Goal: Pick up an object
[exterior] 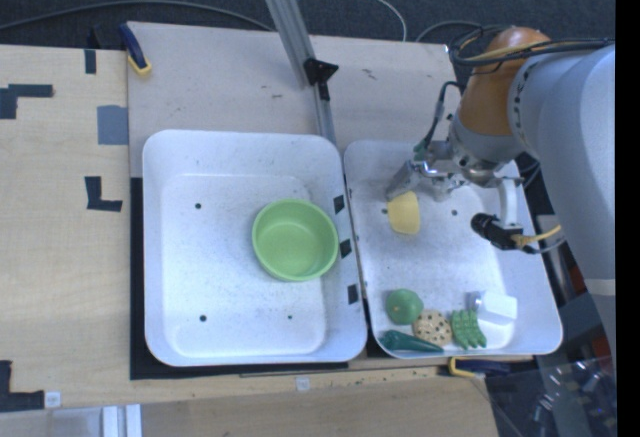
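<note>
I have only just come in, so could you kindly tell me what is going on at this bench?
A grey arm reaches in from the right over the right bin. Its pincer is low, right above a yellow object near the bin's upper middle; a grasp cannot be confirmed. A green ball, a speckled ball and other small items sit along that bin's near edge. A green bowl sits in the left bin.

Single fixed camera above the bench (60, 225), looking down at a slant, both white bins (160, 255) in frame
</note>
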